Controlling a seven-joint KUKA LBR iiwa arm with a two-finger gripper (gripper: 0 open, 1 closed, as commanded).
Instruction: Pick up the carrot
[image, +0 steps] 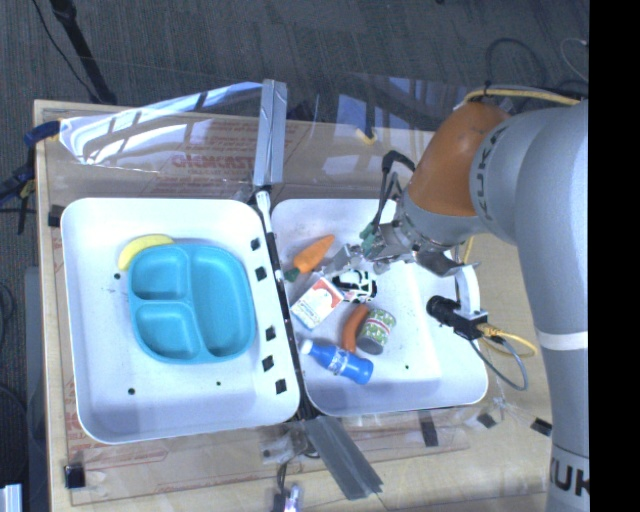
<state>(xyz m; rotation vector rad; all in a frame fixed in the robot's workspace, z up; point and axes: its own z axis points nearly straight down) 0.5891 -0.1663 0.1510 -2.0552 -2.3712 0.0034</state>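
The carrot (312, 254) is a short orange piece lying at a slant in the right bin (420, 375), near its upper left corner and close to the divider. My gripper (368, 250) hangs low over the bin's upper middle, just right of the carrot's thick end, above a black-and-white object (358, 286). From this view the carrot looks to be lying in the bin beside the gripper. The grey arm with its orange band (450, 165) comes in from the right.
Below the carrot lie a red-and-white box (318, 301), a second orange, sausage-like piece (353, 326), a green can (379, 329) and a blue bottle (340, 362). The left bin (95, 400) holds a blue divided plate (190, 302) and a yellow banana (145, 245).
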